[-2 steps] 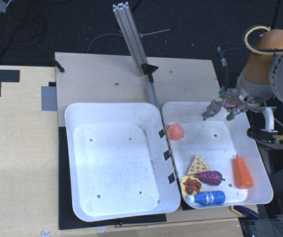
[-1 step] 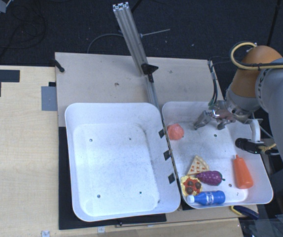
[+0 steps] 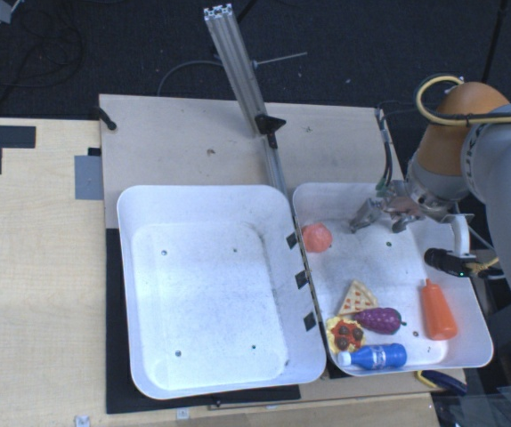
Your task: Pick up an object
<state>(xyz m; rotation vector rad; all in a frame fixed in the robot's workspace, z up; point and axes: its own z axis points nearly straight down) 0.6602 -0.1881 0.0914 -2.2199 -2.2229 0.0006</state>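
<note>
The gripper hangs at twelve o'clock in the right bin, fingers seemingly spread apart, holding nothing; pink ball at nine o'clock.

We have one camera here, fixed above the desk and looking down on it at a slant. It stands far enough back that we take in both white bins whole — the left bin near the middle, the right bin toward the right side — with dark floor and cables along the top. The arm enters from the right edge, so we see it from above — partly cut off by the frame.
</note>
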